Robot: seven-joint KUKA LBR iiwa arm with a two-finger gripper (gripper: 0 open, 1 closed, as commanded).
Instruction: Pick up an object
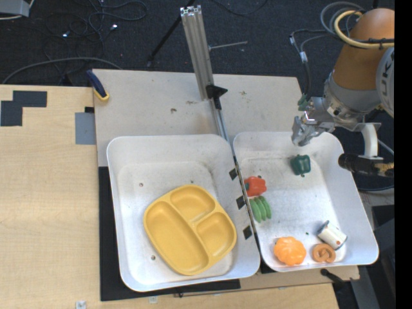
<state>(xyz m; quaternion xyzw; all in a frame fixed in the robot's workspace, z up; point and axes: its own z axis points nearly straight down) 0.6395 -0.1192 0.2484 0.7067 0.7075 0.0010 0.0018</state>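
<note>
My gripper [300, 138] hangs over the far edge of the right bin [351, 192], pointing down with nothing between its fingers. A dark green pepper-like toy [300, 165] lies just in front of and below it. At the bin's left wall sit a red toy [255, 186] and a green ridged toy [260, 208]. Along the near edge lie an orange fruit [290, 250], a brown ring-shaped toy [324, 253] and a small white cup-like piece [333, 235].
The left bin [125, 172] holds a yellow divided tray [189, 228]. A metal post [200, 51] rises behind the gap between the bins. A wooden table surface [45, 198] lies to the left.
</note>
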